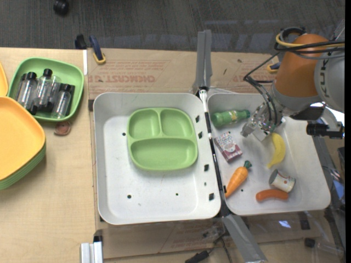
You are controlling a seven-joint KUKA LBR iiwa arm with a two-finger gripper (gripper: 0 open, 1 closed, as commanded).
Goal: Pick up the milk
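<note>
Claw (259, 126): grip state cannot be told; milk carton (228, 146) lies near, lower left; banana (277, 150) just beside, lower right

The grey arm (323, 81) reaches in from the right, its orange band (299, 64) sitting above the wrist, yellow and black cables looping over the top. The gripper (259, 126) points down and to the left, hanging low; its metal tip is too blurred to read clearly.
</note>
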